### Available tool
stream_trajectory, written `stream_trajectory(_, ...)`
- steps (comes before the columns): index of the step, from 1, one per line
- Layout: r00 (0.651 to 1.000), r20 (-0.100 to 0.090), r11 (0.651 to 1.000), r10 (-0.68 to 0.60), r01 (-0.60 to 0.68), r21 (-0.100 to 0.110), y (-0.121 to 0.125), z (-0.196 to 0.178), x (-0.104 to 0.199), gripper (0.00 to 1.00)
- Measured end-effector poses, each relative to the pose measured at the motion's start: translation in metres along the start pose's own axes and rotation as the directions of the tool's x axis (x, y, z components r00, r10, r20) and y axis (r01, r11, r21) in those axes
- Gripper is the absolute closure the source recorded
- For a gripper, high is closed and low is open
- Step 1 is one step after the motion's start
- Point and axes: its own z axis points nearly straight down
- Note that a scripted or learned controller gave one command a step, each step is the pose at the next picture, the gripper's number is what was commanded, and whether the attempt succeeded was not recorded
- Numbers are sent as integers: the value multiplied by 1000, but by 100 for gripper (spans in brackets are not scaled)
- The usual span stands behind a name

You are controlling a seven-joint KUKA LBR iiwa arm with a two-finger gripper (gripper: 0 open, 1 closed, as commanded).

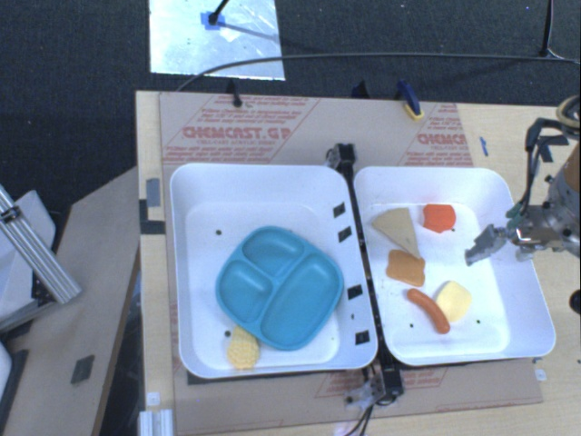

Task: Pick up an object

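In the right bin [508, 334] lie a tan wedge [398, 228], a red-orange piece [439, 217], an orange-brown square [406, 267], a reddish sausage [428, 309] and a pale yellow block [453, 300]. My gripper [486, 243] hovers over the right side of this bin, right of the red-orange piece and above-right of the yellow block. I see nothing held in it. The arm comes in from the right edge.
The left bin [195, 243] holds a blue divided plate [279, 286] and a small yellow round piece [241, 348] at its front. A black-clipped divider [354, 243] joins the two bins. A silver sheet [216, 25] lies beyond the bench.
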Motion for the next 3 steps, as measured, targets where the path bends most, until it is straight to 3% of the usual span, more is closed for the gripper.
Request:
stream_trajectory(1,1000,2,1000,-3,3,-11,2,-5,1,0)
stream_trajectory(3,1000,1,1000,0,0,-5,4,98,-6,0)
